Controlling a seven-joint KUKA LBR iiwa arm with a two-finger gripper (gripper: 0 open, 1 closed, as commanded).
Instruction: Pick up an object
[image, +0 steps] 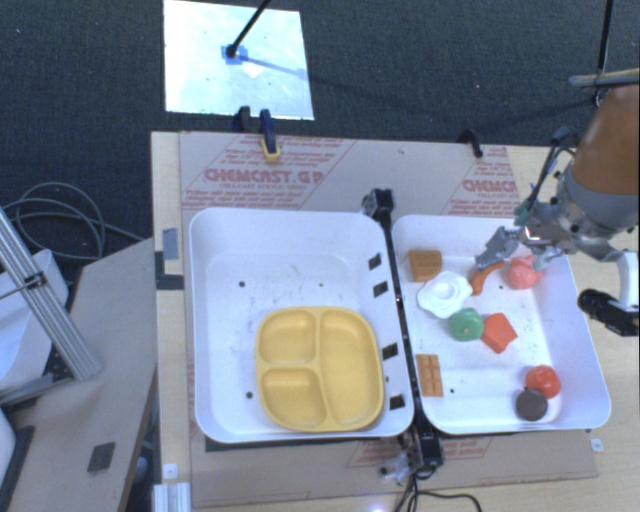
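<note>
My arm reaches in from the right over the right-hand bin (590, 395), and my claw (512, 248) hangs low above its upper part, with the grey wrist and the orange band behind it at the frame's edge. I cannot tell whether the claw is released or clenched, because its tip is small and blurs into the things beneath it. Nothing can be seen gripped in it. Just below and beside the claw lies a pink rounded object (521, 272), and a curved orange piece (483, 278) sits right at its left, close under my tip; whether I touch either one I cannot say. To the left of these a white fried-egg shape (444, 293) rests on the bin floor, with a tan square block (425, 264) above it near the bin's upper left corner. A green round object (465, 324) and an orange-red block (499, 332) lie side by side near the middle of the bin. Lower down, a flat waffle-like biscuit (429, 374) lies along the left wall, and at the lower right corner a red tomato-like ball (542, 379) sits just above a dark brown round piece (531, 404). The left-hand bin (230, 250) holds a yellow divided tray (320, 366) with three compartments, lying in its lower half.
</note>
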